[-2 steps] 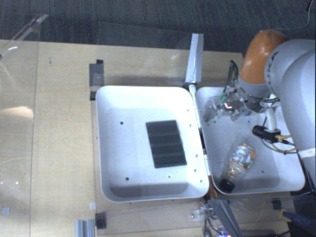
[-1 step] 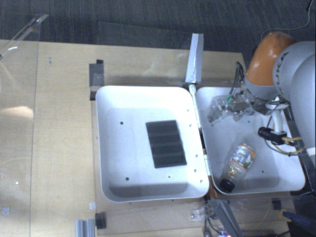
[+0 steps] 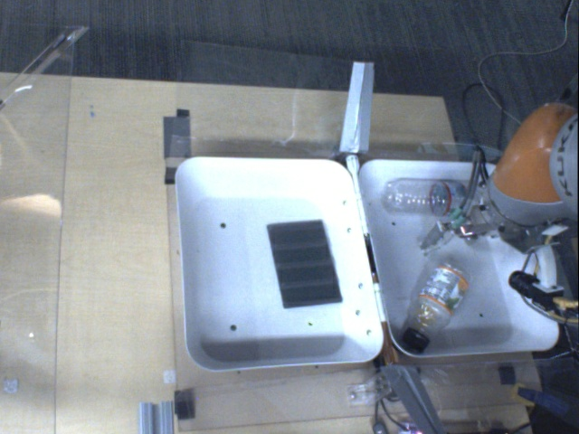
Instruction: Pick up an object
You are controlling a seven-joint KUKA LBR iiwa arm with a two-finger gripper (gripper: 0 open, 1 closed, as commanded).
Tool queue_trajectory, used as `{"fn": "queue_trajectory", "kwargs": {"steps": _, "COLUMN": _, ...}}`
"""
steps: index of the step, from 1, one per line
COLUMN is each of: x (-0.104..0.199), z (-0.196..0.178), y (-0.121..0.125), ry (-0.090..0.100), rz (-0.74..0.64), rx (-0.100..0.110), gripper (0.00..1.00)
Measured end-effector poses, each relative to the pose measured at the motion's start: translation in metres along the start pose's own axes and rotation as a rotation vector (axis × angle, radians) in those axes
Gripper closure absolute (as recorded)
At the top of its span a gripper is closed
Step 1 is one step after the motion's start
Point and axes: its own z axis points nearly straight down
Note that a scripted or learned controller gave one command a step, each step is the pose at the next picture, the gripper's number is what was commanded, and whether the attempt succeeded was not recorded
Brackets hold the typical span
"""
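In the right bin [image 3: 507, 337] a clear empty plastic bottle [image 3: 421, 195] lies on its side by the far wall. A second bottle [image 3: 436, 298] with a colourful label and a black cap lies slanted near the front, cap toward the front-left corner. My gripper [image 3: 450, 227] reaches in from the right, low between the two bottles, just right of the clear one and above the labelled one. Nothing is visibly held. A black ribbed rectangular pad [image 3: 305, 262] lies flat in the middle of the left bin [image 3: 208, 242].
The arm's orange band [image 3: 534, 161] and grey wrist overhang the right bin's far right side. Cables [image 3: 543, 292] run along the bin's right edge. A metal post [image 3: 357, 116] stands behind the divide between the bins. Wooden bench surrounds them.
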Motion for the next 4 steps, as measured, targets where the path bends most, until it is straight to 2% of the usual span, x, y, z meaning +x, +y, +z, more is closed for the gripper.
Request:
{"fn": "queue_trajectory", "kwargs": {"steps": 1, "x": 0.032, "z": -0.002, "y": -0.040, "ry": -0.002, "rz": -0.188, "rx": -0.006, "gripper": 0.00}}
{"fn": "queue_trajectory", "kwargs": {"steps": 2, "x": 0.033, "z": -0.014, "y": -0.038, "ry": -0.002, "rz": -0.187, "rx": -0.012, "gripper": 1.00}}
{"fn": "queue_trajectory", "kwargs": {"steps": 3, "x": 0.033, "z": -0.014, "y": -0.038, "ry": -0.001, "rz": -0.187, "rx": -0.012, "gripper": 0.00}}
{"fn": "queue_trajectory", "kwargs": {"steps": 4, "x": 0.033, "z": -0.014, "y": -0.038, "ry": -0.001, "rz": -0.187, "rx": -0.012, "gripper": 0.00}}
